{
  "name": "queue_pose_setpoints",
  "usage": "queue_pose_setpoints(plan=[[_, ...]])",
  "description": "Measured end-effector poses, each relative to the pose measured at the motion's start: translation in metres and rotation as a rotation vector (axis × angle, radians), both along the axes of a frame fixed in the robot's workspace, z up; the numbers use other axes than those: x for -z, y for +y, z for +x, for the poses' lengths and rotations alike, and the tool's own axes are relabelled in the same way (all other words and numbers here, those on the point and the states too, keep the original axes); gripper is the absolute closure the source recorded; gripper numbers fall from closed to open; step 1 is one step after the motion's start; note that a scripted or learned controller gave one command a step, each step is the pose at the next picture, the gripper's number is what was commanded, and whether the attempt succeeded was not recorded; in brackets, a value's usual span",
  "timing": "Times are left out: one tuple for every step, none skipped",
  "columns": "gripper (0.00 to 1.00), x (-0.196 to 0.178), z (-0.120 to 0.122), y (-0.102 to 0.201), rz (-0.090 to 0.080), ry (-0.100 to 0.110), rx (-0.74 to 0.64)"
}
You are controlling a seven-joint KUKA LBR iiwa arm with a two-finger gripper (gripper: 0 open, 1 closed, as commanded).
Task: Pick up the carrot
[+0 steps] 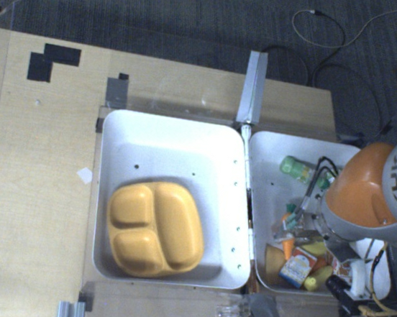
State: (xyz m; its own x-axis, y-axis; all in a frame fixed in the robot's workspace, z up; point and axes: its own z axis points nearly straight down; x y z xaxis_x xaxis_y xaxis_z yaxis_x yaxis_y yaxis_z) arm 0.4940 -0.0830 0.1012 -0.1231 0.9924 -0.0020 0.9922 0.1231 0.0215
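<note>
1. The left bin (180,133) holds a yellow 3-compartment tray (155,228) at its near side.
2. The right bin (270,164) holds a green bottle (297,169) near its far wall.
3. The carrot (288,246) is a small orange piece among clutter, beside a blue and white carton (296,268).
4. The gripper (305,220) hangs just above the clutter beneath the arm (369,187); I cannot tell how it is set.
</note>
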Motion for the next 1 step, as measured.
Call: queue_pose_setpoints(plan=[[1.00,-0.1331,-0.0057,0.0572,0.001,0.016,0.074]])
